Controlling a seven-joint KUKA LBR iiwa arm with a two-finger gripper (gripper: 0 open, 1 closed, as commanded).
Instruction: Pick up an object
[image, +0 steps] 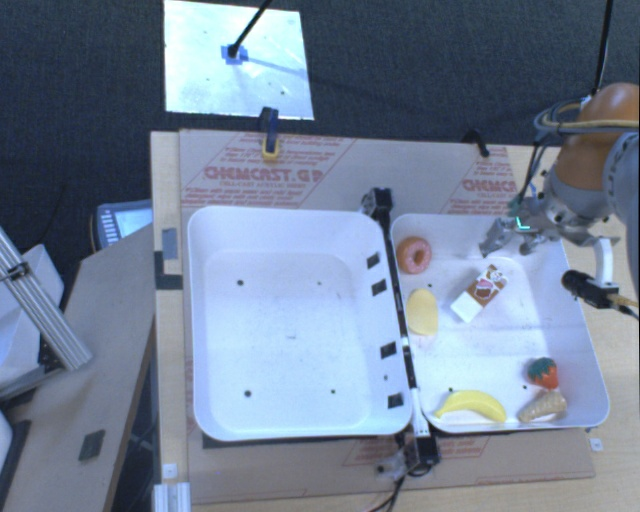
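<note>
The gripper (497, 240) is hovering at the upper right of the frame over the right bin (590, 372); whether it is spread or pressed together, I cannot tell. Just below it, a small white box (480, 293) is lying on the bin floor, apart from it.

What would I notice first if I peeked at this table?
Probably the toy food scattered in the right bin: a donut at its far left corner and a yellow banana along its near edge. Then the grey and orange arm reaching in from the right, its pincer hanging over the bin's far side, above a small white box.
</note>
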